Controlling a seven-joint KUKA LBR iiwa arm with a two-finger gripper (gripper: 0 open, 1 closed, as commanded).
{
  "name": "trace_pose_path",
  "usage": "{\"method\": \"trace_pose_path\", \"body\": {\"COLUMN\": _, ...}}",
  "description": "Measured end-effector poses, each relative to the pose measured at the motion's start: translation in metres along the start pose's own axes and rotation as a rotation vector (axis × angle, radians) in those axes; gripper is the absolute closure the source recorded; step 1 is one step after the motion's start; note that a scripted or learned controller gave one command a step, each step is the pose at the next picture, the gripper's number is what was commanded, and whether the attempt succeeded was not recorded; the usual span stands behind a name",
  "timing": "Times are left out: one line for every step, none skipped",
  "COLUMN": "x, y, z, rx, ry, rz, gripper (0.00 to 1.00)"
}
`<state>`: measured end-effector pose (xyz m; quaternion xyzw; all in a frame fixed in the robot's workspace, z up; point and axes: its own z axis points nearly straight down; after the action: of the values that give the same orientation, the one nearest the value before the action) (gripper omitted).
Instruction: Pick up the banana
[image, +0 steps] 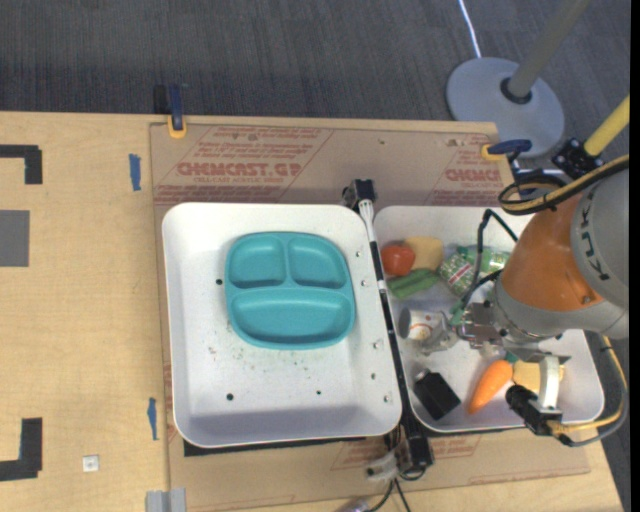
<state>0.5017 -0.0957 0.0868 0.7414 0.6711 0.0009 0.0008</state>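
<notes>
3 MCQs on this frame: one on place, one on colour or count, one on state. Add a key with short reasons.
1. Where is the teal plate?
A. left bin
B. right bin
C. on the cardboard

2. How many compartments does the plate have?
A. two
B. three
C. four

3. What lies in the plate's compartments?
A. a carrot
B. a tomato
C. nothing

Key:
1 A: the plate sits in the left bin, and the toys fill the right bin.
2 B: two small compartments above one wide one.
3 C: all three show bare teal; the orange carrot lies in the right bin, below the arm.
</notes>
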Motion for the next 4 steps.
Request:
{"method": "trace_pose_path", "body": {"x": 0.000, "y": 0.001, "z": 0.000, "rx": -0.009, "ry": -0.001, "rz": 0.580, "gripper": 0.00}}
{"method": "trace_pose_path", "body": {"x": -0.004, "y": -0.021, "z": 0.000, "rx": -0.003, "ry": -0.003, "rz": 0.063, "gripper": 0.00}}
{"method": "trace_pose_path", "body": {"x": -0.004, "y": -0.021, "z": 0.000, "rx": -0.004, "ry": -0.003, "rz": 0.063, "gripper": 0.00}}
{"method": "trace_pose_path", "body": {"x": -0.008, "y": -0.019, "z": 0.000, "rx": -0.008, "ry": -0.001, "rz": 0.681, "gripper": 0.00}}
